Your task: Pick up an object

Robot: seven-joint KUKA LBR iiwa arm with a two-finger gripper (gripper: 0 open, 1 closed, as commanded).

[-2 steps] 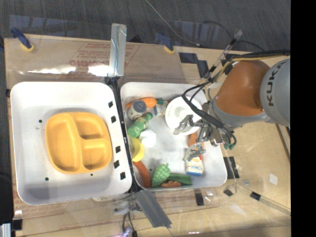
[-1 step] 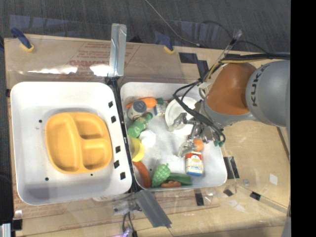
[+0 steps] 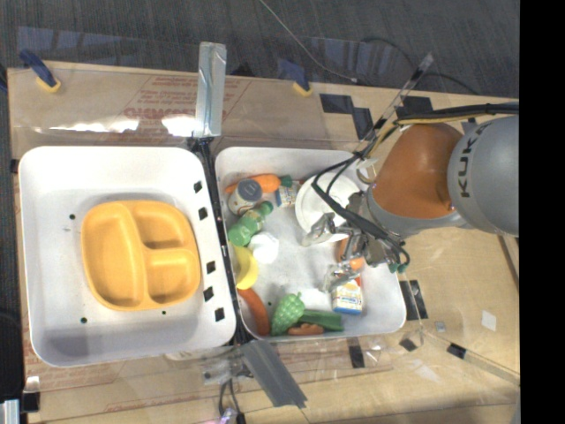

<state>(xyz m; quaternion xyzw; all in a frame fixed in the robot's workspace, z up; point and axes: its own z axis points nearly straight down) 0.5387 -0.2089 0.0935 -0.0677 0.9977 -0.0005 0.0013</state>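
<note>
gripper (image 3: pixel 340 253) — low in right bin (image 3: pixel 388 321) | arm (image 3: pixel 459 179) reaching from right

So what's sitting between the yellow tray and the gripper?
In the camera view, the bins' dividing walls, then toys in the right bin: a green piece, a white round piece and a yellow banana-like one.

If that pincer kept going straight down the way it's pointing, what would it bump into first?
Most likely the small carton with the blue base, lying just below the pincer in the right bin. Depth is hard to judge from above, so it might meet the bin floor beside it instead.
</note>
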